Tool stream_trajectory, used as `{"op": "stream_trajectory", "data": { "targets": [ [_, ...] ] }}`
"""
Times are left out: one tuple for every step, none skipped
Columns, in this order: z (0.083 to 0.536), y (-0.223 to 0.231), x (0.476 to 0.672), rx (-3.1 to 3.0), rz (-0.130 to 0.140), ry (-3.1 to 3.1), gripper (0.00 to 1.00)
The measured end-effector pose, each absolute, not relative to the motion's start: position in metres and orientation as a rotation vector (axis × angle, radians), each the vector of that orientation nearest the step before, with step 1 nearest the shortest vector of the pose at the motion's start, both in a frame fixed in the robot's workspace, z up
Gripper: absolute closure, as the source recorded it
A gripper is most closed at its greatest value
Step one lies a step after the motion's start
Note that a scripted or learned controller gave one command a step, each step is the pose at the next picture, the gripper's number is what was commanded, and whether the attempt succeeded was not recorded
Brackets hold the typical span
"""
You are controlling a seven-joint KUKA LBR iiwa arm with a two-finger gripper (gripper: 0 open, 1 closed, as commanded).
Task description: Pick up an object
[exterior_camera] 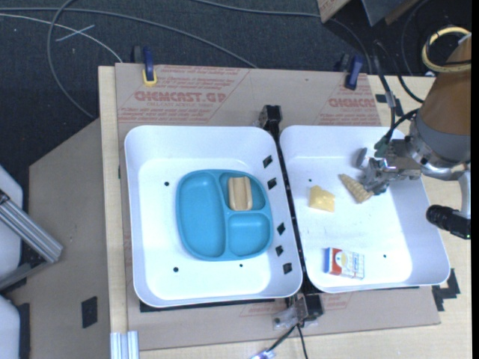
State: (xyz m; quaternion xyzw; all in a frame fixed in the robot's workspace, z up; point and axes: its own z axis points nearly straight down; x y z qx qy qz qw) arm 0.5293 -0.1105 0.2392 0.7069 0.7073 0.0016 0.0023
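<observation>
- The arm is reaching into the right bin [419,264] from its far right side, and the tool [374,176] is hanging low over the bin floor near the far wall.
- I cannot tell from where I stand whether the tool is spread or closed; its tip is lost in dark metal and shadow.
- A small tan wedge [355,187] is lying on the right bin's floor, just beside the tool tip, perhaps touching it. I am not seeing it between anything, so I would not call it held.
- It looks ridged, light and probably crumbly or soft, like a bit of toy food. To my eye it wants a gentle pinch across its narrow width, near the thick end, since the pointed end may slip out.
- A pale yellow chunk [322,198] is sitting nearer the middle of the right bin, just beside the wedge toward the divider. It looks blocky and light, an easier shape to squeeze across its flat sides.
- A small flat printed packet [343,262] is lying near the right bin's front wall, well apart from the tool. Being thin and flush with the floor, it would be awkward to get under.
- In the left bin [150,163], a blue divided tray [198,223] is holding a tan block [239,193] in its upper right compartment.
</observation>
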Motion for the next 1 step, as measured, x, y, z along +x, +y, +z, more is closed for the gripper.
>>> {"op": "stream_trajectory", "data": {
  "targets": [
    [0.2925,-0.1106,0.5304,2.216,0.005,2.22,1.0]
  ]
}}
